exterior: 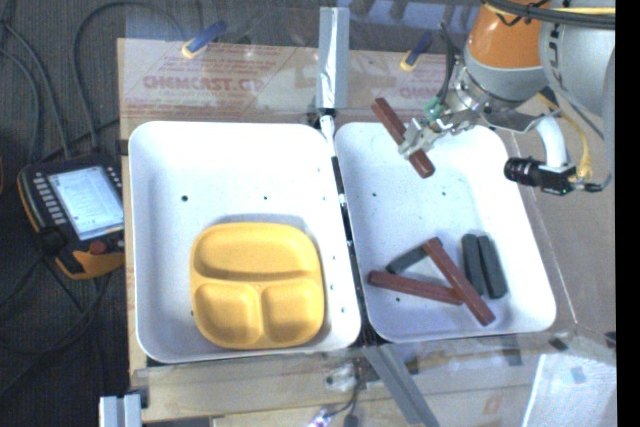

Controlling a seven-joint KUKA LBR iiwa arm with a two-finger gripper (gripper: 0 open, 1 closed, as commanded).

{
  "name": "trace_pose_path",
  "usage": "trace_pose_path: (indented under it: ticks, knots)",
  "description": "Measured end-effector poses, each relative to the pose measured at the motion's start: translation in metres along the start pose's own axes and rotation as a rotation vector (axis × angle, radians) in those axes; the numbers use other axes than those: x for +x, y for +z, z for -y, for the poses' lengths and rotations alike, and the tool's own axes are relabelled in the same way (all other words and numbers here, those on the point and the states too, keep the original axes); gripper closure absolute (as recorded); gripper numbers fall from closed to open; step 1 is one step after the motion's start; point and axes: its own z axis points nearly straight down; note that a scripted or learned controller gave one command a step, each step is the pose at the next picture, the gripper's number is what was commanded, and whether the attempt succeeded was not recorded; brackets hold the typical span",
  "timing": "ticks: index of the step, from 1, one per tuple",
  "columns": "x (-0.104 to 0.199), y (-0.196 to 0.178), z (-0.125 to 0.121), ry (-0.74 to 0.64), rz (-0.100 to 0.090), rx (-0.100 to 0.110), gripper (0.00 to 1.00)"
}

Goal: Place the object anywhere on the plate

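Note:
A yellow plate (260, 283) with three compartments lies in the left bin (170, 165), toward its front. My gripper (414, 143) hangs over the back of the right bin (500, 185), shut on a brown stick (390, 118). The stick runs diagonally between the fingers, and its upper end crosses over the bin's back rim. The plate is well off to the gripper's lower left, beyond the divider between the bins.
In the front of the right bin lie two crossed brown sticks (440, 283), a dark grey bar (406, 260) and two dark grey blocks (483, 265). A pendant (80, 205) sits left of the bench. Clips (203, 37) hold the back board.

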Motion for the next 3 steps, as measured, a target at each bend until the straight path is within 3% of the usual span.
trace_pose_path:
  ticks: [1,2,3]
  knots:
    - [0.064,0.003,0.018,-0.079,-0.004,0.0,1.0]
    - [0.119,0.031,0.043,-0.217,-0.005,-0.004,1.0]
    - [0.168,0.05,0.066,-0.586,-0.006,-0.003,1.0]
